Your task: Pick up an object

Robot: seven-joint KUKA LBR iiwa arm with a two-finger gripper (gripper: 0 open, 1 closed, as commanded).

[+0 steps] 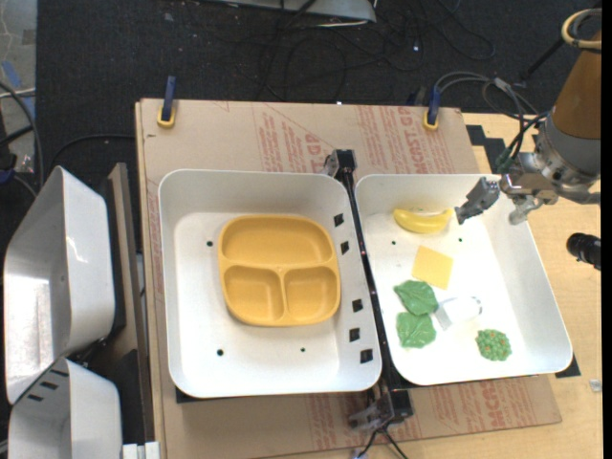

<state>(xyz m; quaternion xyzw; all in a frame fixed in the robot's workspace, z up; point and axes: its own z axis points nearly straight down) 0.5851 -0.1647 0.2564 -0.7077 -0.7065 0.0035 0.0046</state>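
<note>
Approach step. Gripper [497, 202] hovered over right bin [535, 285], jaws spread, nothing between them. Banana [423, 220] lay just left of jaws. Next move likely calls for shifting left, descending, closing.

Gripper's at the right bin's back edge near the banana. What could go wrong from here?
1. The gripper hangs beside the banana, not over it; a straight descent may miss or clip the bin wall.
2. The banana is curved and lies flat, so it may roll out of a pinch.
3. The cheese slice lies close by and could get nudged.
</note>
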